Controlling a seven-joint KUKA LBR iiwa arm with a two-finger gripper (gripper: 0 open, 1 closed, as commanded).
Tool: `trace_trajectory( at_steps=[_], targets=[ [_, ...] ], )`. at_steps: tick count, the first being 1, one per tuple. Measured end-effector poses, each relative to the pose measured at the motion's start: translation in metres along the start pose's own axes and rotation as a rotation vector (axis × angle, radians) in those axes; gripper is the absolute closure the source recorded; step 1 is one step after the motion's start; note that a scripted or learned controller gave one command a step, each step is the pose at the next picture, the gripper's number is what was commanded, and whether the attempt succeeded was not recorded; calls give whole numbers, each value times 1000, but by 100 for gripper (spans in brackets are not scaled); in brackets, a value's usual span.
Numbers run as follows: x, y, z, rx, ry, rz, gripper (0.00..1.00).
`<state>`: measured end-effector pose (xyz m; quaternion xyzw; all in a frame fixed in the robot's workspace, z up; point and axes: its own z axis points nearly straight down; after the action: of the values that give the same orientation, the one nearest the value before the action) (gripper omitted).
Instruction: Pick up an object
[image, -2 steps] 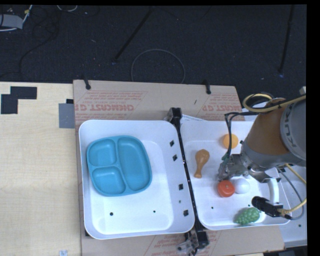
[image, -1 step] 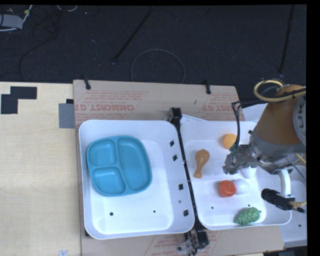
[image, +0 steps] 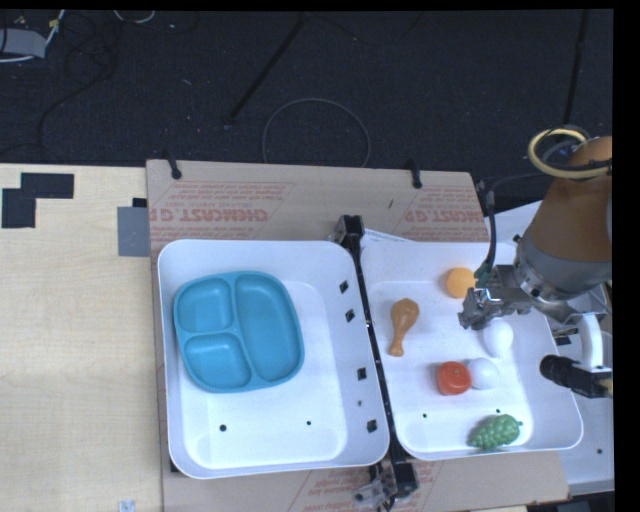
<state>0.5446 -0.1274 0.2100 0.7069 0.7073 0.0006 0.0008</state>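
The right bin (image: 420, 420) holds an orange ball (image: 459, 282), a brown drumstick (image: 402, 323), a red tomato-like piece (image: 453, 378), two white egg-shaped pieces (image: 497, 338) (image: 483, 373) and a green bumpy piece (image: 495, 432). My gripper (image: 483, 306) hangs low over the right bin's far right part, just right of the orange ball and just above the upper white egg. Its fingers point down toward the bin floor. I see nothing clearly between them.
The left bin (image: 330, 440) holds a blue three-compartment plate (image: 238, 330). A black divider (image: 365, 350) runs between the bins. The grey and orange arm (image: 570, 225) overhangs the right bin's right edge. Cardboard lies under both bins.
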Motion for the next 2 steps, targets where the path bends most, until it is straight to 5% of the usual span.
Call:
trace_trajectory(
  at_steps=[1,2],
  targets=[
    [-6,-8,-48,-1,0,1,100],
    [38,3,-48,4,2,-3,100]
  ],
)
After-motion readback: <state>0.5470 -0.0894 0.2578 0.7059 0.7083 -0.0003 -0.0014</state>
